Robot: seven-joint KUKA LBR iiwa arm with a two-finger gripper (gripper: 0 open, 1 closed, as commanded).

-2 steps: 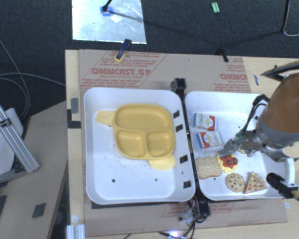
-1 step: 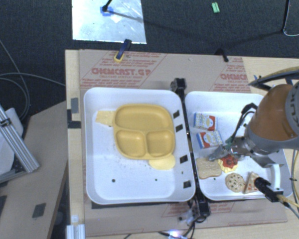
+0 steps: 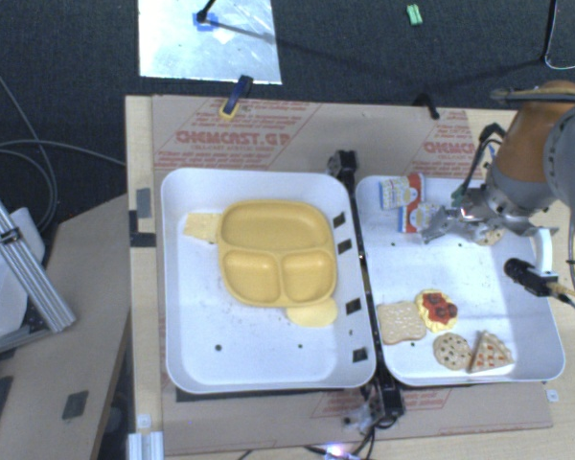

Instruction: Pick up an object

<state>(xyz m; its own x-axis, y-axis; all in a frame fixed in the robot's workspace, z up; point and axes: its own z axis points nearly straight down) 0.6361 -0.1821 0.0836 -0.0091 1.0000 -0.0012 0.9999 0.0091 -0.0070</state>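
We saw the main risk in how things lay in the right bin [image 3: 546, 348]. The gripper [image 3: 439, 224] hung low near the bin's far end, just beside a small blue, white and red carton [image 3: 407, 199] that lay close against the far wall. A grasp there could have pushed the carton against the wall or tipped it away instead of closing on it, we judged, since the wall left little room on that side. The flatter pieces looked harder to grip: a slice of toast [image 3: 400, 321], a round piece with red topping [image 3: 437, 308], a cracker [image 3: 451, 350] and a pizza wedge [image 3: 490, 353] lay clustered at the near end, some touching, well apart from the gripper. Fingers might have slid over them or dragged two at once.

As for how wide the gripper stood, we could not tell; the metal parts blurred together. We saw nothing held. The left bin [image 3: 187, 353] carried a yellow divided plate [image 3: 276, 250] with pale yellow pieces [image 3: 312, 313] beside it.
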